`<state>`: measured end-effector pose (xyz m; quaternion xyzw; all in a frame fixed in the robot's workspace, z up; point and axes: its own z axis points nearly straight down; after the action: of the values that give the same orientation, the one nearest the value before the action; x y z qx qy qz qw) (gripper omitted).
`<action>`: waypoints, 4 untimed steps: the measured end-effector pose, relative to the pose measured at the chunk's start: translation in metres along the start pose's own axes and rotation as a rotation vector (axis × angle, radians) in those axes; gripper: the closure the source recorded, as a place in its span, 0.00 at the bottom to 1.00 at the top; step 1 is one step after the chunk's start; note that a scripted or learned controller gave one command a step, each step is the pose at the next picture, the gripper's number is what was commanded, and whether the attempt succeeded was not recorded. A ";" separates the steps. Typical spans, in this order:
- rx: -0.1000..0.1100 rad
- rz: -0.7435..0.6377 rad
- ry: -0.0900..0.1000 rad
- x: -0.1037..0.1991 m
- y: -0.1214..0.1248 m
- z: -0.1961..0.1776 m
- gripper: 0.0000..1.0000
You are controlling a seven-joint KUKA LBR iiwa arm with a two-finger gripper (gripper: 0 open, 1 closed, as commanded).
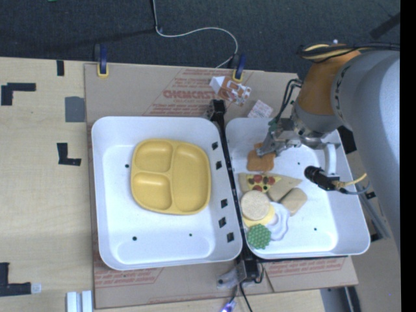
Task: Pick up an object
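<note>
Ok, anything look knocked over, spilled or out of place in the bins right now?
Nothing stands out. The yellow divided plate lies flat in the left bin. The toy foods sit bunched at the right bin's left side, and the end effector is low beside the brown piece.

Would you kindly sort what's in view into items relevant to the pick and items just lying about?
Relevant: gripper; brown toast piece just beneath it; pizza slice; round cracker; green disc; right bin.

Lying about: yellow divided plate; left bin; white cable.
</note>
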<state>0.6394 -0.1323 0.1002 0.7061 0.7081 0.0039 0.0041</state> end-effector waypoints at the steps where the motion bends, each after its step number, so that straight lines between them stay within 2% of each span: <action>1: 0.004 -0.005 0.003 0.069 -0.021 -0.091 1.00; 2: 0.013 0.001 0.001 0.065 -0.023 -0.084 0.00; 3: 0.021 0.005 -0.001 0.031 -0.024 0.003 0.00; 4: 0.013 0.001 0.000 0.036 -0.002 0.017 0.00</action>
<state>0.6372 -0.0967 0.0830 0.7064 0.7078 -0.0005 -0.0006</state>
